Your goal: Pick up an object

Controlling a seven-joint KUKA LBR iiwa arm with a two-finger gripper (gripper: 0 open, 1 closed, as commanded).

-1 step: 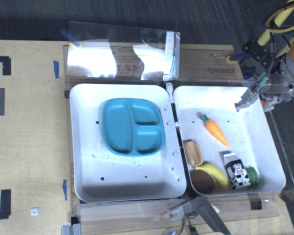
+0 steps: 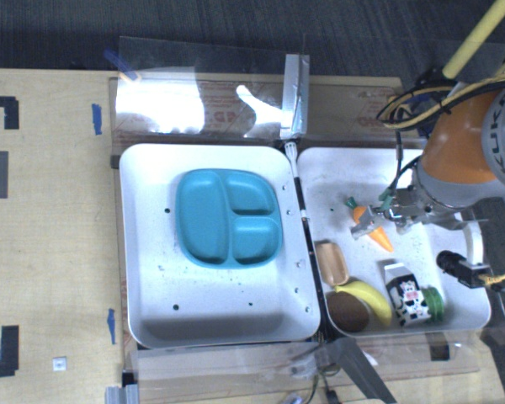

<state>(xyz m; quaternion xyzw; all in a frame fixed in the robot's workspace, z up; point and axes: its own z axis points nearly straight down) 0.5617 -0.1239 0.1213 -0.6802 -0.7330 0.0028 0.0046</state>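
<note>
My gripper is low in the right bin, directly over the middle of a small orange carrot. The carrot's green top points up-left and its tip points down-right, so both ends stick out from under the gripper. The carrot seems to lie on the bin floor. The grey arm with its orange band comes in from the right above the bin.
Toward the right bin's front lie a tan bread-like piece, a yellow banana, a brown round item and a black-and-white cow-patterned item with a green part. A blue divided plate rests in the left bin.
</note>
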